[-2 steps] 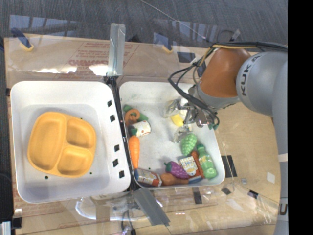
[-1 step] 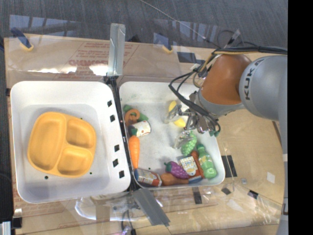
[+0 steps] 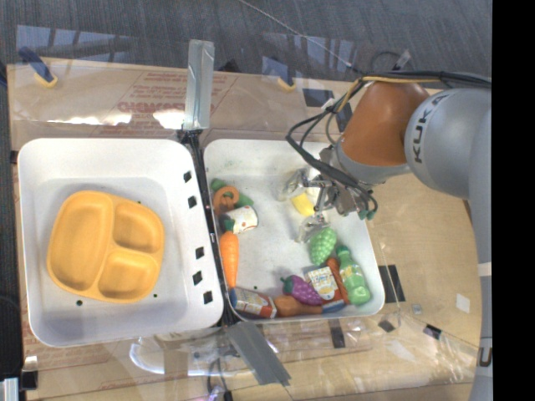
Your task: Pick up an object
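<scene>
Inspector: Reporting on the gripper first. State of your fingers?

Arm: My gripper (image 3: pixel 316 200) hangs low in the right bin (image 3: pixel 276 153), in its upper right part. I cannot tell how far my fingers stand apart; cables and wrist metal blur them from this angle. A yellow toy piece (image 3: pixel 303 205) lies right at the tips, touching or nearly so. I cannot confirm that it sits between them, so I claim no hold.

Inspector: Nearest neighbours?

Arm: One bumpy green toy fruit (image 3: pixel 323 245) lies just below my gripper, apart from it.

Inspector: Count the right bin.

Arm: One toy carrot (image 3: pixel 228 257) along the left wall, upright in the view. One orange and green toy (image 3: pixel 224 197) above it, with one white cylinder (image 3: pixel 242 218) touching between them. Along the bottom wall: one small can (image 3: pixel 252 304) on its side, one purple grape bunch (image 3: pixel 306 289), one red-labelled packet (image 3: pixel 323 282), one green bottle (image 3: pixel 354 284) in the lower right corner. These four are crowded together, touching.

Inspector: The left bin?

Arm: One yellow divided plate (image 3: pixel 105 246) with three compartments, lying left of centre in the left bin (image 3: pixel 100 153), well apart from me.
</scene>
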{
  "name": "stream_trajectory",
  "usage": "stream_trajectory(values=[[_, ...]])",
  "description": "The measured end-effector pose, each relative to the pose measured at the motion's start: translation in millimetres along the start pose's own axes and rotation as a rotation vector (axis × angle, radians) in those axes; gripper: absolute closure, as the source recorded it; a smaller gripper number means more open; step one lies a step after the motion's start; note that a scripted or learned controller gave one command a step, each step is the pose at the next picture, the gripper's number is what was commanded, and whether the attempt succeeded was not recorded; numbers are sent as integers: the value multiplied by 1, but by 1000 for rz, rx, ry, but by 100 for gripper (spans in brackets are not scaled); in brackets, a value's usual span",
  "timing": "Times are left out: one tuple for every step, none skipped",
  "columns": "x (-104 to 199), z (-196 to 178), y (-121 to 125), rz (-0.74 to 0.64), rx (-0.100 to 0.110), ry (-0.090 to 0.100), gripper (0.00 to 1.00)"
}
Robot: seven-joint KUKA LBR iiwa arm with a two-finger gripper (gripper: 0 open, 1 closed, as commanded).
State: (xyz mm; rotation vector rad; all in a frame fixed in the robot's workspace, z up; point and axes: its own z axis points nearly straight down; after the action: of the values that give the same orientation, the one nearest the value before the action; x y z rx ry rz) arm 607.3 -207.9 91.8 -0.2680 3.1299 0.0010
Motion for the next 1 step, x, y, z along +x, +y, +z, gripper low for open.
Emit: stream_trajectory(values=[[20,2,4,-3,-3,6,0]])
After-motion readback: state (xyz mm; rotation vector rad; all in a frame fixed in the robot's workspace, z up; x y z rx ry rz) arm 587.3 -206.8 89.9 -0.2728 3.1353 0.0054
